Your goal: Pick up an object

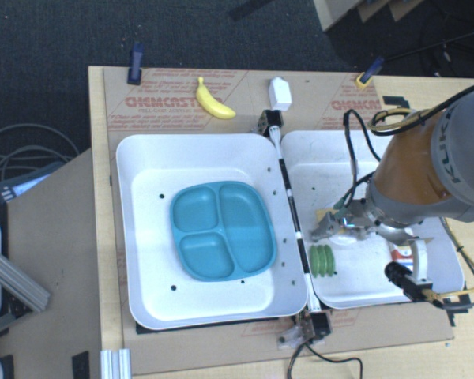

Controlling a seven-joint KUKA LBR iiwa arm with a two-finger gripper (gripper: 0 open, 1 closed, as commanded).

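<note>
The bench (182,93) is showing a tan board top printed with red lettering, and it is standing on dark carpet (142,14). Loose cables (25,152) are coiling on the floor to the left, near a grey metal rail (16,279). Two white bins are sitting side by side on the board. The left bin (142,212) is holding a blue divided plate (221,229) lying flat near its middle. The arm (415,172) is reaching in from the right over the right bin (316,152), and its gripper (329,226) is hanging low above the bin's left half; whether it is spread or pressed together I cannot tell from this angle. A green ridged object (323,260) is lying on the floor of the right bin, close to the bin's left wall and just beside the gripper, on the near side. Beyond the bins, a yellow toy banana (213,101) and a small white block (280,93) are resting on the board, and a blue clamp (134,63) is gripping its far edge.
</note>
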